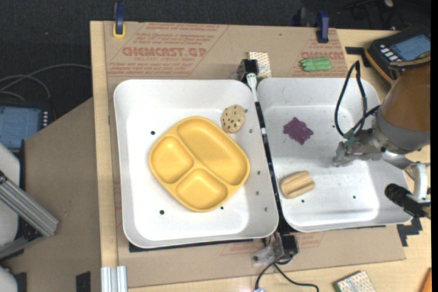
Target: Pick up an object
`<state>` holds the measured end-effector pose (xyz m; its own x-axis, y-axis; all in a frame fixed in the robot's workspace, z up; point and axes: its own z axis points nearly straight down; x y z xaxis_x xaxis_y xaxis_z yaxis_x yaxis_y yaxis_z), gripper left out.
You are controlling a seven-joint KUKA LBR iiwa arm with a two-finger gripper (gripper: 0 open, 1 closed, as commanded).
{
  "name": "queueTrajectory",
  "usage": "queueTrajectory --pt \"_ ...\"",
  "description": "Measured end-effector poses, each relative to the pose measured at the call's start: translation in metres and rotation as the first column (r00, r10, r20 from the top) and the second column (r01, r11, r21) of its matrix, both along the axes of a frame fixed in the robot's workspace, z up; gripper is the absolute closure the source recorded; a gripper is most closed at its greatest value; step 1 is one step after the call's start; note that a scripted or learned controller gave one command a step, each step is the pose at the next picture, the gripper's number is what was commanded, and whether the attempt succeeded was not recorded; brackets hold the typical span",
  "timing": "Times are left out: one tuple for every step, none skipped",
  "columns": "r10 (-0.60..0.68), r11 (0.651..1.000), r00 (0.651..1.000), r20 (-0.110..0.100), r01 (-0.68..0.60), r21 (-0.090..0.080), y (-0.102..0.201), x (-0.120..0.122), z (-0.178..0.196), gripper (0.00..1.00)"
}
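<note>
Two white bins sit side by side. Left bin (130, 167) holds a yellow divided plate (198, 162) and a cookie (233, 118); right bin (328, 215) holds a purple piece (298, 130) and a bread roll (297, 184). Whether the claw (345, 154) grips anything, I cannot tell.

Tan bread roll (297, 184), flat, right bin's (321, 219) front-left.

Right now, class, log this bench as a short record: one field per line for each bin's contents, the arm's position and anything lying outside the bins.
left bin: yellow divided plate; cookie beside the plate's far right edge
right bin: purple item toward the far side; tan bread roll near the front left
gripper: low over the right bin's right half, nothing seen between its fingers
outside bins: green object on the board behind the right bin
</note>
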<state>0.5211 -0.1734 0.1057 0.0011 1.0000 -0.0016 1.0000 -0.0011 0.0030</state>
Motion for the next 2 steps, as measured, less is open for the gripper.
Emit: queueTrajectory --pt "0.007 1.0 1.0 0.001 -0.007 0.001 0.062 0.022 0.019 1.0" --pt "0.003 1.0 1.0 -0.002 -0.003 0.002 0.078 0.016 0.031 1.0"
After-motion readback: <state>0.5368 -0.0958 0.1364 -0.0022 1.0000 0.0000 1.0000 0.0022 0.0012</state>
